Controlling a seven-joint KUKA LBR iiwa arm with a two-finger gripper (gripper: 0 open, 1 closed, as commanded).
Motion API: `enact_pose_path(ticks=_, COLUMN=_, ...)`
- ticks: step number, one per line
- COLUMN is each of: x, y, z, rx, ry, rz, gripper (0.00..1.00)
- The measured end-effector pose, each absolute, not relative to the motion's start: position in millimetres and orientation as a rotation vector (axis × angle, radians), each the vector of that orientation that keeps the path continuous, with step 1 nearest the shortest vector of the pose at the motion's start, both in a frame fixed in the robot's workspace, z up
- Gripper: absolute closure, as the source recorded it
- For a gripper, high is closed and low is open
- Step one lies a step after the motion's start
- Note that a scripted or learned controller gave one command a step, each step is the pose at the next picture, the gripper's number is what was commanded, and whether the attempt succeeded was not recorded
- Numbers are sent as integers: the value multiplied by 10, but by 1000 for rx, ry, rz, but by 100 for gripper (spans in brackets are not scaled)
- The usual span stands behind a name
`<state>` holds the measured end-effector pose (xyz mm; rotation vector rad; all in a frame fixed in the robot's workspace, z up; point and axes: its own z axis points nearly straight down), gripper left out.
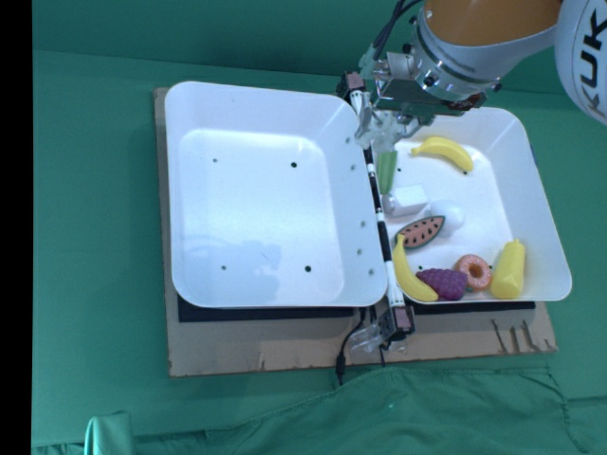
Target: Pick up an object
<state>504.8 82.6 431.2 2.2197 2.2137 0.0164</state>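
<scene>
A: Over the right bin [545,245], near its upper-left corner, we're seeing the gripper [384,154] hanging off the grey arm [474,27], the orange band sitting just above the wrist.

B: We're noting a pale green thing [387,167] running down from the gripper toward the bin floor. Is it being held?

A: We can't tell; it's looking narrow and upright, but we're not making out fingers around it, and we can't say whether the gripper is spread or closed.

B: Fine. We're listing the rest. One yellow banana [446,151] is lying just right of the gripper, near the bin's top wall.

A: We're marking a small white block [408,199] right below the green thing, with a white rounded piece [450,215] beside it on the right.

B: Below those, we're tagging a watermelon slice [422,231], tilted, red face up.

A: A second banana [410,273] is curving along the left wall at the bottom, touching a purple grape bunch [442,282].

B: We're putting a pink donut [473,272] just right of the grapes, and a yellow squash-like piece [509,268] beside that, near the bottom-right corner.

A: We're recording the left bin [256,207] as white with a few dark dots on its floor. Both bins are sitting on a cardboard sheet [285,354] over green cloth [95,207]
</scene>
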Motion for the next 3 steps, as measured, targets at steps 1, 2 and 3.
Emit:
enact_pose_path(ticks=1, x=5170, y=1209, z=3452, rx=2224, ry=2225, rz=-8, gripper=100)
enact_pose_path(ticks=2, x=4661, y=1221, z=4341, rx=2217, ry=2219, rz=19, gripper=100)
enact_pose_path(ticks=3, x=5435, y=1202, z=3429, rx=2227, ry=2216, rz=-6, gripper=100)
